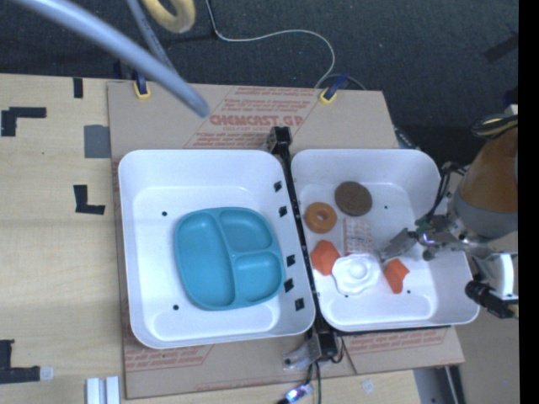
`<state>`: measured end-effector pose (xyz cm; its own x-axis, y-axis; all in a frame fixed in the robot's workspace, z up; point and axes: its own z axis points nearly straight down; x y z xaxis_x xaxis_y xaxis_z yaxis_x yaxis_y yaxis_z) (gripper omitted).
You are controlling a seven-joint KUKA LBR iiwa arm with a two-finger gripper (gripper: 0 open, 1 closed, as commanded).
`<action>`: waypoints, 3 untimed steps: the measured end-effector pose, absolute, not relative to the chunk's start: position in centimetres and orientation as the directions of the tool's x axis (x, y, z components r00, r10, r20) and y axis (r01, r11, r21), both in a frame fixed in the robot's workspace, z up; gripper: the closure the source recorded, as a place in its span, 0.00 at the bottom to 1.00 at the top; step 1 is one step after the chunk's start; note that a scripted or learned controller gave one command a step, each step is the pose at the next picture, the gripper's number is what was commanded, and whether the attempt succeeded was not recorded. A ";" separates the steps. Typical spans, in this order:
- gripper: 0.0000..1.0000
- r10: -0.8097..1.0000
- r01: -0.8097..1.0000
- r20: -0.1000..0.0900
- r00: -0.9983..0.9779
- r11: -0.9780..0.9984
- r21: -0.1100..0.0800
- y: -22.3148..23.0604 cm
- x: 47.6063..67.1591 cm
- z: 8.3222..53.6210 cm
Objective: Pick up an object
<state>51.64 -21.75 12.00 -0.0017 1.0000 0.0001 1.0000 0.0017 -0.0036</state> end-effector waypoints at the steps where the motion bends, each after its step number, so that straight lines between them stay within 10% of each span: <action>1: 0.00 1.000 1.000 -0.001 -0.001 0.001 -0.001 -21.7 51.6 8.4; 2: 1.00 1.000 1.000 -0.004 -0.001 0.001 0.003 -21.8 51.7 9.6; 3: 1.00 1.000 1.000 0.000 -0.001 0.001 0.000 -22.0 52.4 13.9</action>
<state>52.36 -22.03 13.87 -0.0013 1.0000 0.0002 1.0000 0.0013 0.0005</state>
